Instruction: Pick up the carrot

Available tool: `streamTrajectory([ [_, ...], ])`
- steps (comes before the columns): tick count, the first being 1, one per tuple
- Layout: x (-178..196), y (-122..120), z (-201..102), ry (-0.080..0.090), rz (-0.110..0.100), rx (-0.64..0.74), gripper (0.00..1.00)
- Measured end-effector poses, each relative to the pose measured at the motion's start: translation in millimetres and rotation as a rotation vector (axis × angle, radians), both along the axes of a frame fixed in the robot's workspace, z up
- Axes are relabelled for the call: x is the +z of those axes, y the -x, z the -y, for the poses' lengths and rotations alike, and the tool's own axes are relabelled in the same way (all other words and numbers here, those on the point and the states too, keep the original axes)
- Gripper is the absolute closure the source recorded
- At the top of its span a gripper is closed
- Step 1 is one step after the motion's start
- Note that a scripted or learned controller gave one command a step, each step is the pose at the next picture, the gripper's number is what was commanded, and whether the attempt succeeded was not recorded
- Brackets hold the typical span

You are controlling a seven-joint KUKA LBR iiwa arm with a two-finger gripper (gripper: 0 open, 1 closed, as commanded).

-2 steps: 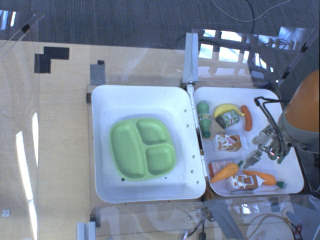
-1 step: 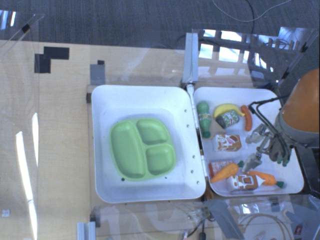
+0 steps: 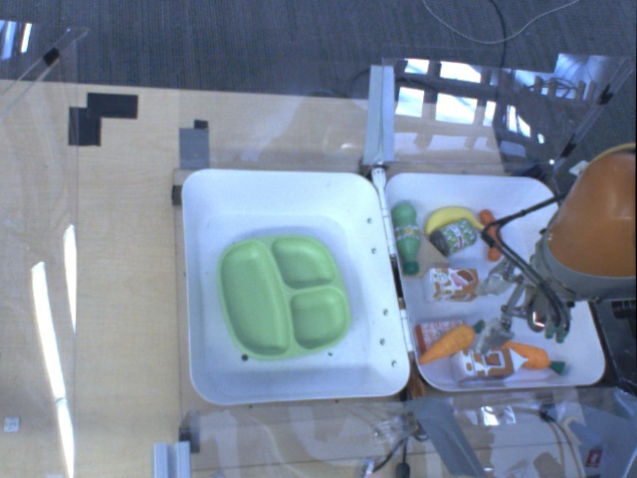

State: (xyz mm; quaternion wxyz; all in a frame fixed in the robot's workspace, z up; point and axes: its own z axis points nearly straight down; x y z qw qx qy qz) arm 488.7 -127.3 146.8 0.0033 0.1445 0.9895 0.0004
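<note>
2 white bins (image 3: 289, 192) on wooden bench (image 3: 109, 297)

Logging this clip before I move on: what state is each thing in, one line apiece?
green plate: flat in the left bin, nothing on it.
green bottle: lying on its side, right bin.
small can: tipped over against the banana.
near carrot: lying flat, not gripped.
far carrot: lying flat by the gripper.
</note>
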Motion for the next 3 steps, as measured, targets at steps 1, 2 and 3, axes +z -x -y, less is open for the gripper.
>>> streamTrajectory([
  [1, -33.5, -24.3, -6.9, 0.014, 0.037, 0.109, 0.0],
  [2, -20.4, -27.7, -6.7, 0.017, 0.048, 0.105, 1.0],
  [3, 39.3, -10.3, -48.2, -0.001, 0.003, -0.14, 1.0],
])
